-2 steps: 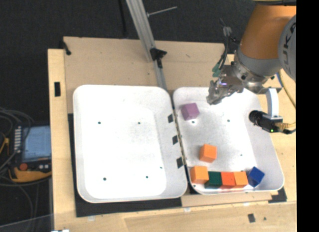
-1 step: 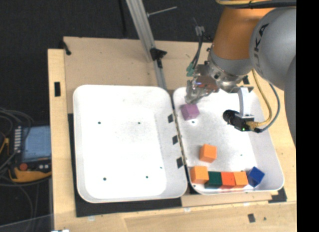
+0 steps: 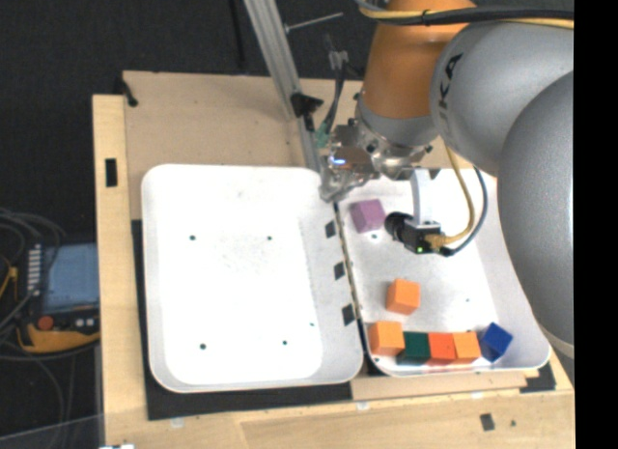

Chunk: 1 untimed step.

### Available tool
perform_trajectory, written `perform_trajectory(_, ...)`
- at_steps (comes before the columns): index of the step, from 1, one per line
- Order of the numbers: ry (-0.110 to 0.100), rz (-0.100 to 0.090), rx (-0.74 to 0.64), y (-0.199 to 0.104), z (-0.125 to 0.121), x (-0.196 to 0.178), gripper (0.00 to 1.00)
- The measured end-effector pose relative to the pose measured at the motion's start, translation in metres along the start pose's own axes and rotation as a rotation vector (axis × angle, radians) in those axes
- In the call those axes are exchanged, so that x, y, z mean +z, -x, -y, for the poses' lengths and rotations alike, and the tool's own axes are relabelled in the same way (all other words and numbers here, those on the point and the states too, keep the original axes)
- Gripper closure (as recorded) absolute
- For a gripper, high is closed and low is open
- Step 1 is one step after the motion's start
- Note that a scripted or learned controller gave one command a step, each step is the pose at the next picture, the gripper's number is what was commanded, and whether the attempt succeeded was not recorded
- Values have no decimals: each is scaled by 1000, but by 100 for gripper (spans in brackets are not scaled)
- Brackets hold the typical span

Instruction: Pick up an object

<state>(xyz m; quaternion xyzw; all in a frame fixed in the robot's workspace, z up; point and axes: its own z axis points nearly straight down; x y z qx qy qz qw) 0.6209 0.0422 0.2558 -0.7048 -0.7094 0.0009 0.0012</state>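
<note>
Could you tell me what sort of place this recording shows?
Probably a robotics lab bench for grasping trials: a grey arm with an orange band reaches over two shallow white bins, the right one holding small coloured blocks, with loose cables and a handheld controller beside the bench.

Two shallow white bins are seen side by side on the bench. The left bin (image 3: 232,273) lies bare. In the right bin (image 3: 454,288), a purple block (image 3: 367,214) is placed near the far left corner, just below the gripper (image 3: 340,175). An orange cube (image 3: 404,295) is set apart in the middle. Along the near wall a row is formed by an orange block (image 3: 387,337), a green block (image 3: 416,347), two more orange blocks (image 3: 454,346) and a blue block (image 3: 495,340).
</note>
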Motion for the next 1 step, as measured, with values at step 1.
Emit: perform_trajectory(1,-1,0,0,-50,-4,15,100)
